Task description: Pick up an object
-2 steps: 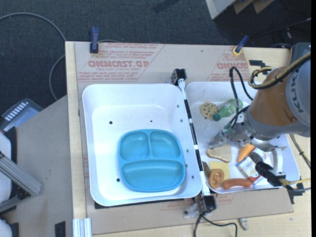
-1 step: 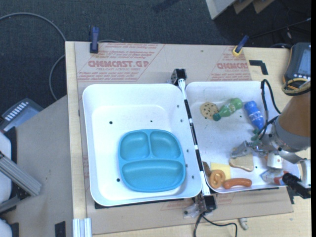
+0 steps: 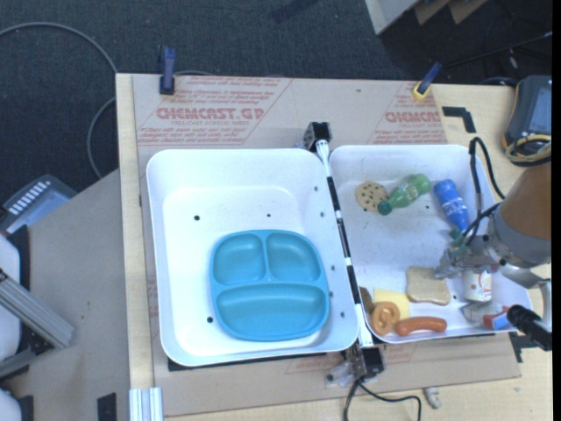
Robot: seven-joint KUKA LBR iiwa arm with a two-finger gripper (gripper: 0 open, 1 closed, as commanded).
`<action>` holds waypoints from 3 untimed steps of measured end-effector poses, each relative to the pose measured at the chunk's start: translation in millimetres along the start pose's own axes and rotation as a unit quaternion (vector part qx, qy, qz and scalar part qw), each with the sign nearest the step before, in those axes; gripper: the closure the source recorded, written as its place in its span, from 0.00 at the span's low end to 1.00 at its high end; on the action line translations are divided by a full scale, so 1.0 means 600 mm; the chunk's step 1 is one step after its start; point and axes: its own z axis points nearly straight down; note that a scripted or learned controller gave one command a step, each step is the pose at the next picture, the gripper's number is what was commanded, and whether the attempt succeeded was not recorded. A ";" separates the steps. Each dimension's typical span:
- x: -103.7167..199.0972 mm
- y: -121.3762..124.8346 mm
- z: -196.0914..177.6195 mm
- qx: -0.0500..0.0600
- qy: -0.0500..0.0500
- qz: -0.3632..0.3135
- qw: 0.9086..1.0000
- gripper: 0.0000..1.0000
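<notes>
Camera view, slanted down over both bins: pincer (image 3: 458,261) low inside the right bin (image 3: 399,158), just right of the toast slice (image 3: 428,286) and seemingly touching its upper right corner; spread of its tips impossible to tell, nothing visibly caught. Outward from the toast: cheese square (image 3: 393,303), pretzel (image 3: 382,317) and sausage (image 3: 421,326) below-left, small white can (image 3: 479,283) just right, blue bottle (image 3: 451,203), green bottle (image 3: 405,191) and cookie (image 3: 370,195) above, blue divided plate (image 3: 267,285) far left in the other bin (image 3: 175,182). Likely failure: a flat slice skidding aside under a corner contact, or the neighbouring can knocked or pinched instead.
</notes>
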 end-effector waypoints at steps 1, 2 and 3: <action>0.093 -0.014 -0.105 0.003 -0.001 0.001 1.000 1.00; 0.194 0.095 -0.146 0.003 -0.001 0.001 1.000 1.00; 0.154 0.284 -0.144 0.003 -0.001 0.001 1.000 1.00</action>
